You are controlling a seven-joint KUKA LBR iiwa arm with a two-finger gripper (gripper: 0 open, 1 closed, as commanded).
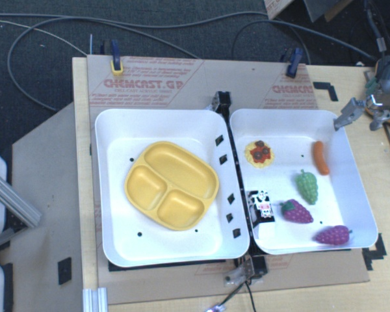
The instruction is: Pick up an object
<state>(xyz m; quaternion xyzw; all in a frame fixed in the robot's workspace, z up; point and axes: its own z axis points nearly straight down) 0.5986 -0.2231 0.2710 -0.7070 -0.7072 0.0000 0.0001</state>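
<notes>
The right bin (351, 174) holds several small toy foods. A round pizza-like piece (259, 153) lies at its far left and an orange sausage (320, 157) at its far right. A green bunch of grapes (307, 186) sits in the middle, with a purple bunch (297, 211) just below it. Another purple bunch (333, 235) lies near the front right corner. A black-and-white carton (262, 205) rests against the left wall. My gripper (352, 113) hovers at the view's right edge, over the bin's far right corner and away from all the items.
The left bin (110, 174) carries a yellow divided plate (172, 184). A black divider strip (233, 174) runs between the bins. Clamps (116, 62) hold the board at the back, and cables cross the dark floor beyond.
</notes>
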